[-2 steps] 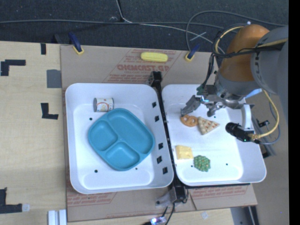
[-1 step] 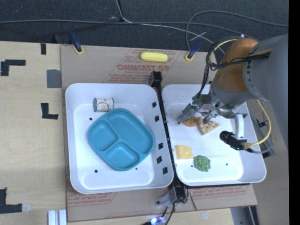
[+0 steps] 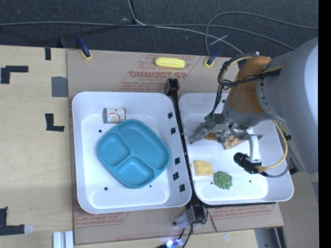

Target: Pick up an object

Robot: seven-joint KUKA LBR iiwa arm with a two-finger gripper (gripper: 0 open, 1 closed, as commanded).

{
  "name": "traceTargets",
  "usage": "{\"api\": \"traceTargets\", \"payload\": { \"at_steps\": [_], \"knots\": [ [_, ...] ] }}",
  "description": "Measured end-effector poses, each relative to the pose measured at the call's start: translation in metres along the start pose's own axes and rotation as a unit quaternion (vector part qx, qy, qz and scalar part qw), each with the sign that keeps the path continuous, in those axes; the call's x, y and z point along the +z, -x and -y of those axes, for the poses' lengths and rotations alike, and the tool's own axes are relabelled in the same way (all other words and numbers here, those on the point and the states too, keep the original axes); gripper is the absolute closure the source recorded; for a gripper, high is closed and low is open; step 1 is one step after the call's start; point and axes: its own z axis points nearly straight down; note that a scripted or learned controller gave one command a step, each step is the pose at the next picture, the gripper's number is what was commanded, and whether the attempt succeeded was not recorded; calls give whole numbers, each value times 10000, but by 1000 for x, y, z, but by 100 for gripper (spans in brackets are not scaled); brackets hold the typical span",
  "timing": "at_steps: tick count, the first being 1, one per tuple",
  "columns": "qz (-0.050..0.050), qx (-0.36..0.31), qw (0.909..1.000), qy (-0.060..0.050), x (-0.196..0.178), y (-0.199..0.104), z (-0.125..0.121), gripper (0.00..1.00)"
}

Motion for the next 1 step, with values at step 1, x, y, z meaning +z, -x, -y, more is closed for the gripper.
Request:
{"api": "traceTargets", "payload": {
  "at_steps": [1],
  "knots": [
    [3, -1, 10000, 11, -13, 0, -1, 100]
  ]
}}
